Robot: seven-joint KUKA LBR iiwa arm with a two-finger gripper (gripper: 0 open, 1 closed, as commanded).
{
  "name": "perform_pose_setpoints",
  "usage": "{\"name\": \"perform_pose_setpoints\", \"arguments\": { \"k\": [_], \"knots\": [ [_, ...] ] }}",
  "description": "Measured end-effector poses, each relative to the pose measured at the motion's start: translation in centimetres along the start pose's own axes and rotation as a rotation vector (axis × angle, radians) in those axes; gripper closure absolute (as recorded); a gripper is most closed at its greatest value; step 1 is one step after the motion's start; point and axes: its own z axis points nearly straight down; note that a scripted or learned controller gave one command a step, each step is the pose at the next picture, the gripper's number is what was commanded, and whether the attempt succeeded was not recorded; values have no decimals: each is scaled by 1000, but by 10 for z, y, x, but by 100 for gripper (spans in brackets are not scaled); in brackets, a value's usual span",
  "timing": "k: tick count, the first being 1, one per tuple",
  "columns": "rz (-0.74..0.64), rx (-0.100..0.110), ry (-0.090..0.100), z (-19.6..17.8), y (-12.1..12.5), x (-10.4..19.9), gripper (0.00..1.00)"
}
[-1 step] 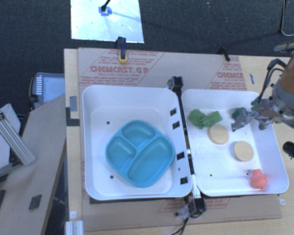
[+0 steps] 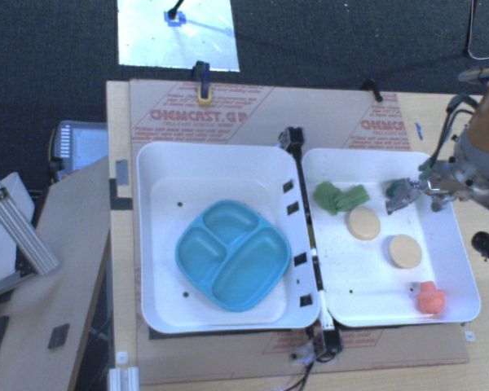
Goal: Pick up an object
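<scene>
A blue three-compartment plastic plate (image 2: 231,254) is lying in the left white bin (image 2: 159,173), toward its front. In the right white bin (image 2: 452,243), a green crumpled piece (image 2: 340,197) is sitting near the back-left corner, two tan round discs (image 2: 363,223) are resting mid-bin, and an orange-pink lump (image 2: 429,297) is sitting at the front-right corner.

Probably a lab: cardboard-covered bench (image 2: 228,108), white bins (image 2: 220,161).

Two bins (image 2: 155,218), one plate (image 2: 232,255), four objects (image 2: 363,222)

Left: grey ramp (image 2: 65,243), aluminium rail (image 2: 16,226). Far: silvery sheet (image 2: 177,23) with blue mark (image 2: 175,18), yellow clamp (image 2: 204,94) at cardboard (image 2: 228,112).
</scene>
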Motion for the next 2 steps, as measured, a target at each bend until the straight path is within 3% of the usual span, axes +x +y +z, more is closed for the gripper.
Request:
{"name": "perform_pose_setpoints", "arguments": {
  "k": [2],
  "knots": [
    [1, 3, 1, 121, -2, 1, 0]
  ]
}}
